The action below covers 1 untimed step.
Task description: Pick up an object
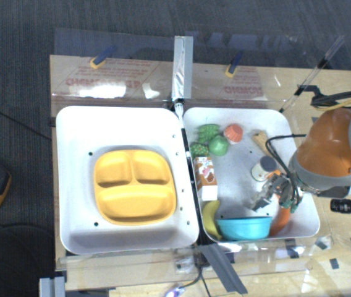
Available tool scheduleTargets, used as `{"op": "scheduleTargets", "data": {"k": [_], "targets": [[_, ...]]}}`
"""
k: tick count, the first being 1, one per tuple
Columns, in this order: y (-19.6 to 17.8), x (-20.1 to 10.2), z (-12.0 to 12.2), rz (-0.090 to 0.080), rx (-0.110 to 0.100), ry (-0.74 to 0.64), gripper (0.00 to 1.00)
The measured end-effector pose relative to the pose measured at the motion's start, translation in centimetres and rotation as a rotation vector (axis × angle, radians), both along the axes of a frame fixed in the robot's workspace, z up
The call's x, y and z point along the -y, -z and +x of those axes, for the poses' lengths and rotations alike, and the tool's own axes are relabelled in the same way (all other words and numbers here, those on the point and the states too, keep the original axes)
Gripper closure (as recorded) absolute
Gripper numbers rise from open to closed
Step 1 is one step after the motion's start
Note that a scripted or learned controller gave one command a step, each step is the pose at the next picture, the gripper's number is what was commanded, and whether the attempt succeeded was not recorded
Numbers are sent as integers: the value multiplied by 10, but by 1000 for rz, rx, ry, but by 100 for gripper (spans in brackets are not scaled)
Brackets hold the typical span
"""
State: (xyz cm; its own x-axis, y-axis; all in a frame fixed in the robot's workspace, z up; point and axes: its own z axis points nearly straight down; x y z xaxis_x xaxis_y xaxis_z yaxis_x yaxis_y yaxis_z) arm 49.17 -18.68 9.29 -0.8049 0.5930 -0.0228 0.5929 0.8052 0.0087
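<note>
**A:** Camera view first: where do we stand on the pick?

**B:** We have the gripper (267, 198) down inside the right bin (240, 166), low over its floor. We cannot tell how it is set; wires and the wrist cover it. Nothing shows as lifted, so we judge the grasp not yet made.

**A:** What is nearest to it?

**B:** The carrot (282, 218) lies just beside it, toward the arm, and the blue bowl (244, 227) just in front, toward the near wall. The banana (209, 218) is beyond the bowl, and the green vegetables (209, 140) and red ball (233, 132) sit well apart at the far end.

**A:** And the surroundings?

**B:** We see smooth white bin floor, a yellow tray (135, 185) in the left bin (76, 166), a wooden bench (132, 76), and dark carpet (15, 54) around it.
</note>
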Motion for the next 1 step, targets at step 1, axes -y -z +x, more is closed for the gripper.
{"op": "scheduleTargets", "data": {"k": [1], "targets": [[-167, -45, 17, 6, -20, 256, 100]]}}
